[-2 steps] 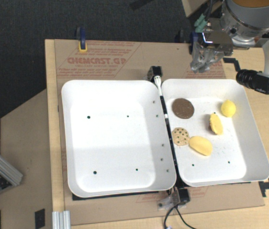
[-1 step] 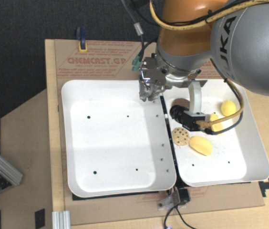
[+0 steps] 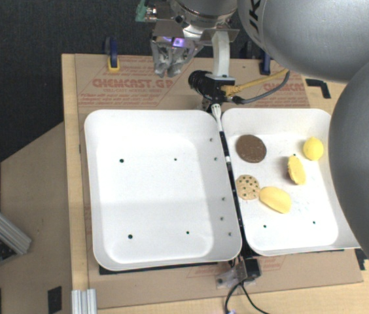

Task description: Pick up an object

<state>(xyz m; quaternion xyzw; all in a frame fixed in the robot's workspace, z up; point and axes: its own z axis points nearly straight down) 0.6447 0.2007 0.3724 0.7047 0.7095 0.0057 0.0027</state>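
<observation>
My gripper [image 3: 170, 63] hangs high above the bench, beyond the far edge of the left bin [image 3: 106, 149], with nothing visible between its fingers. The right bin [image 3: 322, 237] holds a brown round cookie [image 3: 252, 148], a tan speckled cookie [image 3: 247, 187], a yellow oval piece [image 3: 275, 199], a small yellow curved piece [image 3: 296, 170] and a round yellow piece [image 3: 313, 148]. All of them lie flat, far from the gripper.
The grey arm covers the upper right of the view and part of the right bin's far side. A black fitting with cables [image 3: 210, 85] sits at the bins' far junction. Blue clamps [image 3: 112, 52] hold the brown board.
</observation>
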